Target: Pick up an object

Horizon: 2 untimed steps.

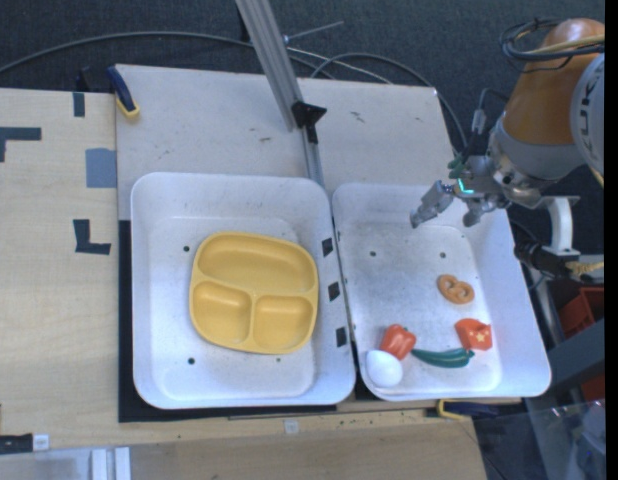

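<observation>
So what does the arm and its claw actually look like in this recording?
The arm is bulky and rounded, with a broad orange band above a grey wrist section; part of a dark letter shows on its right side. Thin dark cables loop over its top. The claw is small and grey metal with two short fingers, and a small teal light glows at its base.

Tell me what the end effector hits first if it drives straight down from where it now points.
Probably bare floor of the right bin; the end effector hangs over its upper end, apart from the pretzel. Depth is unclear.
</observation>
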{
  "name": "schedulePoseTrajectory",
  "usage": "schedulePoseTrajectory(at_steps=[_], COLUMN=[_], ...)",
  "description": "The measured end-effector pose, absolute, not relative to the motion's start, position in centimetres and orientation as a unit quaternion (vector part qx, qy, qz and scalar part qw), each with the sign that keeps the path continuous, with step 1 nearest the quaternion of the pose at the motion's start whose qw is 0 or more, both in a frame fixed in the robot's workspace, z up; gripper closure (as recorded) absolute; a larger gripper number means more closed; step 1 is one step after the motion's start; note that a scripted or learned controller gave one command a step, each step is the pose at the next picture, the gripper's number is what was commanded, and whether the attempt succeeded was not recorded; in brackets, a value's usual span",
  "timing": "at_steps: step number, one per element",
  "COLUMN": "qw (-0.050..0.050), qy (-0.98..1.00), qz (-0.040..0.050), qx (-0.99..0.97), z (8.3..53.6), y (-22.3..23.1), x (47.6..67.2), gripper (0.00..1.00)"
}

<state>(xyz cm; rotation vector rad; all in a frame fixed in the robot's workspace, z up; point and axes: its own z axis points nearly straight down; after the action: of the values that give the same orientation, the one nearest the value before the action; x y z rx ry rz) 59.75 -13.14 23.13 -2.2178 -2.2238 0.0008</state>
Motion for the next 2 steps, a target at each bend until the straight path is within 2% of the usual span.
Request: schedulePoseTrajectory(at_steps=[2], qw=[0.003], qy=[-0.708], qz=[0.0027], qx=[-0.706], z=[10.3], y=[-13.1], x=[59.4], gripper=[0.00])
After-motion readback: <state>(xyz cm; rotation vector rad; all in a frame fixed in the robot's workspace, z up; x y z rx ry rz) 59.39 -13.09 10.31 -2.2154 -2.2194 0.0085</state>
